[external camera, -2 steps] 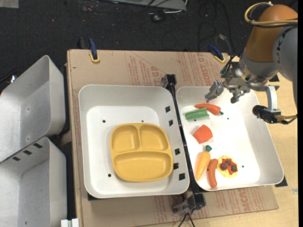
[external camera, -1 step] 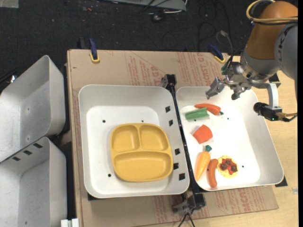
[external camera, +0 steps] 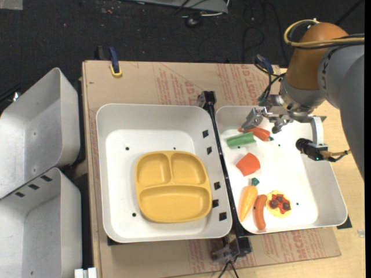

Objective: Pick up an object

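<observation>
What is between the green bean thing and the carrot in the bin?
In the camera view, a red-orange wedge-shaped toy block lies between the long green toy pod and the orange toy carrot, on the white floor of the right bin.

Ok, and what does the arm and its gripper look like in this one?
The arm is smooth grey with a rounded orange band above the wrist, and a thin cable loops over that band. The gripper is a small metal unit with dark parts and slim fingers. A white bracket with a black fitting sits beside it.
</observation>
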Controlling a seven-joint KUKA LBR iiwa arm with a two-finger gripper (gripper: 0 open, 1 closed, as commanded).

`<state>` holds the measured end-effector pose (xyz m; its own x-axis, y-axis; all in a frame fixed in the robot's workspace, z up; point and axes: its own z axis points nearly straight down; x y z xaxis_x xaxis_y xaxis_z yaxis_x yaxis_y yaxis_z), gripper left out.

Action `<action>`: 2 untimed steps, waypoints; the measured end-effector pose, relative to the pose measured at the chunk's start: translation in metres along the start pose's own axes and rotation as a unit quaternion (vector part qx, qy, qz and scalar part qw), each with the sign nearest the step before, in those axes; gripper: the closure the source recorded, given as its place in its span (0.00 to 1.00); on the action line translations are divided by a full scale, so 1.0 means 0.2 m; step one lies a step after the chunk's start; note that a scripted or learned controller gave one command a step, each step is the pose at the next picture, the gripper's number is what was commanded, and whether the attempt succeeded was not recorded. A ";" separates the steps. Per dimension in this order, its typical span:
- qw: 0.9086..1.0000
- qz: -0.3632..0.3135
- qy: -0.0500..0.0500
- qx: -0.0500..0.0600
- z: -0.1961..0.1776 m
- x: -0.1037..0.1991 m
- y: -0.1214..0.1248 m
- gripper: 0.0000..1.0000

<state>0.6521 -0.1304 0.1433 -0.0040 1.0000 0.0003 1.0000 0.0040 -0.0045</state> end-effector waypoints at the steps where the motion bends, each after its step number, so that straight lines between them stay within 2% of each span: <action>1: 1.000 0.001 -0.005 -0.007 0.23 -0.02 0.02 0.00; 2: 1.000 0.001 -0.004 -0.011 0.16 -0.01 0.03 1.00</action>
